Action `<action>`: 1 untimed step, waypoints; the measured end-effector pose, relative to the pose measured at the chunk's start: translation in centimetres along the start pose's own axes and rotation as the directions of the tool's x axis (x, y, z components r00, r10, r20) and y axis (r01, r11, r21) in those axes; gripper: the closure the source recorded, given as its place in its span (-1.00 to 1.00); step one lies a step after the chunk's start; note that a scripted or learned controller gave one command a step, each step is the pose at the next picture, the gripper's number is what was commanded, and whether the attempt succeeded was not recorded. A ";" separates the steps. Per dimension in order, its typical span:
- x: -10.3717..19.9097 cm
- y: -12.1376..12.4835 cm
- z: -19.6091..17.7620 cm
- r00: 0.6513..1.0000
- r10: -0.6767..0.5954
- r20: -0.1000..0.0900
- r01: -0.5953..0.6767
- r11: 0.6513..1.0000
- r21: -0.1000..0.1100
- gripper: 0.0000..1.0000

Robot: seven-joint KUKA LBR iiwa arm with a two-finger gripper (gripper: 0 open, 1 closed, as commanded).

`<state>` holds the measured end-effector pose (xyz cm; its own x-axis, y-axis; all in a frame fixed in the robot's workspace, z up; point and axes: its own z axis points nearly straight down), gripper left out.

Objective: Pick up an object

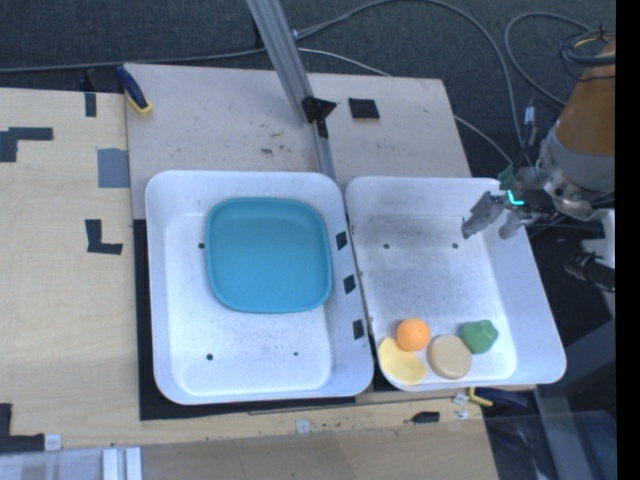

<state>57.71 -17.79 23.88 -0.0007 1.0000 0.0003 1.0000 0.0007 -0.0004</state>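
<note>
Writing is nowhere legible. Right bin (520,288) holds, along its near edge, a yellow piece (400,365), orange ball (412,334), tan disc (449,356) and green piece (480,335). Left bin (170,268) carries a blue plate (268,254). Gripper (492,214) hangs over the right bin's far right corner, fingers apart, clasping nothing

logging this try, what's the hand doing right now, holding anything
hand: open, holding nothing, over the upper right of the right bin, well away from the objects in its lower corner.
</note>
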 end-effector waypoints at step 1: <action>0.0 0.0 0.0 1.000 0.000 0.000 0.000 1.000 0.000 -1.00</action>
<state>57.71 -17.79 23.87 -0.0007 1.0000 0.0003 1.0000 0.0007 -0.0005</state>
